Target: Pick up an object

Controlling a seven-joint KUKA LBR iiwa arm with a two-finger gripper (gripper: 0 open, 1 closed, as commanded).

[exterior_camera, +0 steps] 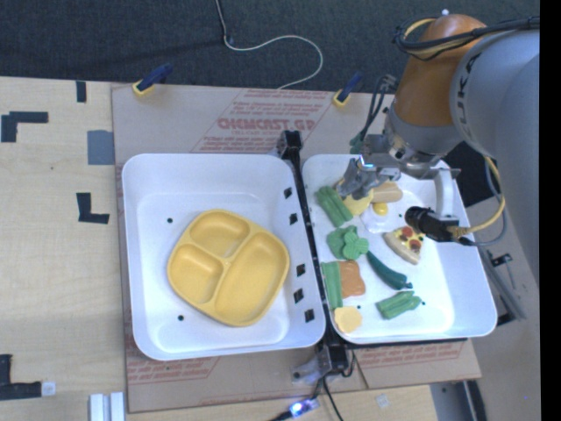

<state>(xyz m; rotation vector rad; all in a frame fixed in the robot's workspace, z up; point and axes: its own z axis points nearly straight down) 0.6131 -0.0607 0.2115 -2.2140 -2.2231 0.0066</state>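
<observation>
The robot arm's tool (361, 179) hangs low over the far left part of the right bin (465, 310), just above toy food including a green piece (332, 205) and a pizza slice (405, 244). A yellow divided plate (229, 267) lies in the left bin (149, 191).
</observation>
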